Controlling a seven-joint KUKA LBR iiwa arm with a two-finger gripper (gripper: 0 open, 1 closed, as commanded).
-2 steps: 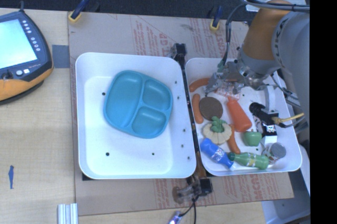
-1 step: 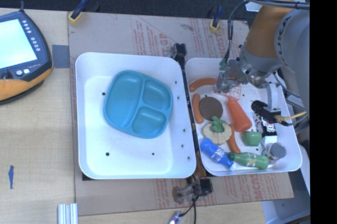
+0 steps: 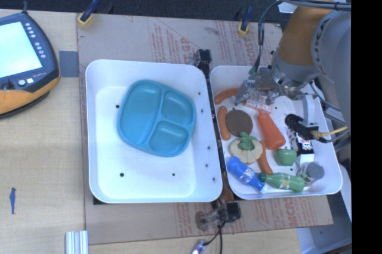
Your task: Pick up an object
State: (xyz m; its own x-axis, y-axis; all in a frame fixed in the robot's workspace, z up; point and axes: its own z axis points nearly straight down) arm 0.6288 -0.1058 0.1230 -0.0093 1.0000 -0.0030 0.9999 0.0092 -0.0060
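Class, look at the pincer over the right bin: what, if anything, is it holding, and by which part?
It cannot be told. The pincer sits low over the right bin near a hot dog, but its hold is unclear.

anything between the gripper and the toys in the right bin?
Nothing visible. The gripper is low over the far end of the right bin, right by the brown patty and the orange carrot. The toys lie crowded, though, so neighbours flank any pick.

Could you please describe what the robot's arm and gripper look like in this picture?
The arm is bulky and rounded, grey, with a broad orange band above the wrist. Black cables loop over its top, with a yellowish one beside them. The gripper is a small assembly of grey metal parts, with a thin dark cable running up from it.
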